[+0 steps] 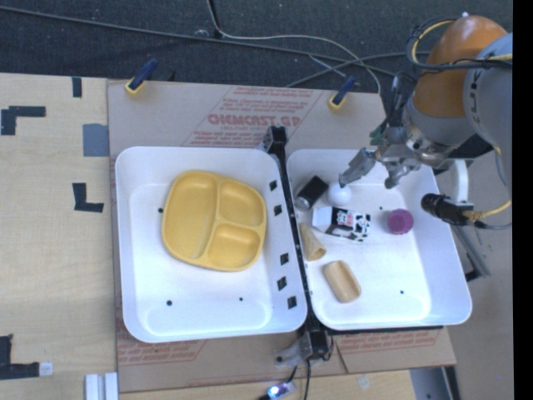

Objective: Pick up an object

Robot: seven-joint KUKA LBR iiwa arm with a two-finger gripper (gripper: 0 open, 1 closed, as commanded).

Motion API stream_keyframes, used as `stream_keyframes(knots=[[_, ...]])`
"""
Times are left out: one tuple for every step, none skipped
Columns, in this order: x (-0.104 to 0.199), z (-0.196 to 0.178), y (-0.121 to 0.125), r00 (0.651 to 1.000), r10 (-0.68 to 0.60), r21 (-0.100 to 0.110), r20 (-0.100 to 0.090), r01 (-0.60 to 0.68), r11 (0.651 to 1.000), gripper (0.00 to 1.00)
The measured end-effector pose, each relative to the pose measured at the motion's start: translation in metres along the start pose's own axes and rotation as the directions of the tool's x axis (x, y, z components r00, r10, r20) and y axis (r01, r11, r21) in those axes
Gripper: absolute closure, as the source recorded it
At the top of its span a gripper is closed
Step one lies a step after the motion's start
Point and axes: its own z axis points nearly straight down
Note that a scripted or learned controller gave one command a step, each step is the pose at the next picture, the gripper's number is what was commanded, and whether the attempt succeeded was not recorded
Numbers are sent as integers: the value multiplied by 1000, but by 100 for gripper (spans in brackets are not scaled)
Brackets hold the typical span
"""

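Over the right bin (pixel 441 302), at its twelve o'clock rim, we see the gripper (pixel 376 169) with jaws spread and empty, so we should centre them over the purple ball (pixel 400 221) at five o'clock before closing.

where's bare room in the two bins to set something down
Left white bin: a bare strip along its near edge, below the yellow divided plate. Right white bin: bare floor right of the tan bread-roll-shaped piece, below the purple ball. Crowded near the divider, around the black-and-white box.
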Motion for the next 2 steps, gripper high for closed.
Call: stream_keyframes(knots=[[0, -9, 3, 1000, -3, -14, 2, 4, 1000, 0], [0, 36, -2, 1000, -3, -11, 3, 3, 1000, 0]])
